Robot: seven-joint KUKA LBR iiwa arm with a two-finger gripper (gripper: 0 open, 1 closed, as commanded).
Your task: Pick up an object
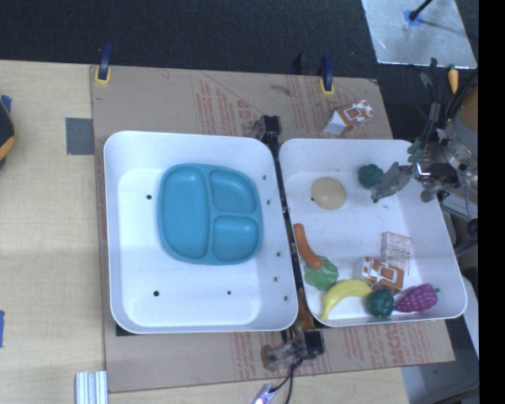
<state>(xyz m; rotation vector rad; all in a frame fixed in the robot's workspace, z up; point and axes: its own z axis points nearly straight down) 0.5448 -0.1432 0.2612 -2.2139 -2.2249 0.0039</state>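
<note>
Your hand (385, 188) hangs released beside the dark green piece (369, 174); centre it over that piece, then descend squarely.

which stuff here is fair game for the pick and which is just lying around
For the pick, in the right bin: beige ball, dark green ball, carrot, banana, grapes, snack packet.

Lying about: blue divided plate, carton on the cardboard, clamps.
</note>
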